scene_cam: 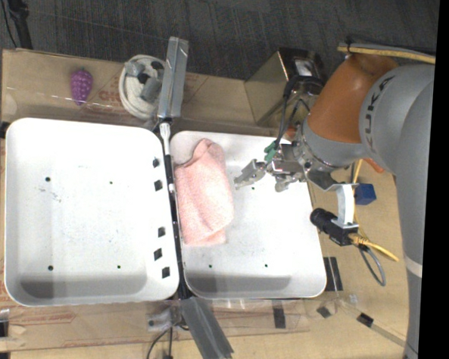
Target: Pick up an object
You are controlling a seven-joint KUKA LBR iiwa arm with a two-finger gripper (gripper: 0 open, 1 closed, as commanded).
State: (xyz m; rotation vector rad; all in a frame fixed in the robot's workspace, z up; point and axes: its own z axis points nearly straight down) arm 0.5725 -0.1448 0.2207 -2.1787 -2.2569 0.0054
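While the arm reaches in from the right, its claw (pixel 264 172) hangs over the right bin (pixel 281 250), just beside the pink cloth (pixel 203 190). Its two fingers look spread apart, with nothing between them, so the claw is open and holds nothing. The pink cloth lies folded in a soft lump in the left part of that bin, close to the wall where the two bins meet. It is probably very light and floppy. It will bend and sag when lifted, but it will not break or slip much. A good place to grab looks like the thick, puffy middle or the top fold, where there is lots of cloth to pinch. A thin edge might slide out. The left bin (pixel 78 211) has no cloth in it.
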